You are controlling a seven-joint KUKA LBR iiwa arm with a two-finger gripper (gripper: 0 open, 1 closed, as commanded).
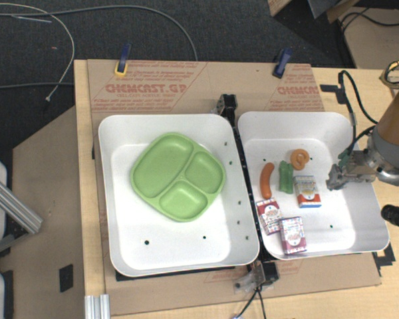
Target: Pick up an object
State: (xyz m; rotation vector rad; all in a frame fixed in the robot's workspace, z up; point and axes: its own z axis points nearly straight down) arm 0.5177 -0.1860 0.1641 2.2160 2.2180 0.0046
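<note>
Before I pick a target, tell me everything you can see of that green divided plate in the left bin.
The green divided plate is pale green, plastic-looking, a rounded square moulded into three compartments: one long one on the camera's left and two smaller ones on its right. All three hold nothing. It lies flat, right way up, turned cornerwise, near the middle of the left bin, resting on the bin's floor. Nothing else touches it.

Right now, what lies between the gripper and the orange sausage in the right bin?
In the camera view, the green piece and a small carton lie between the gripper and the orange sausage, on the right bin floor.
</note>
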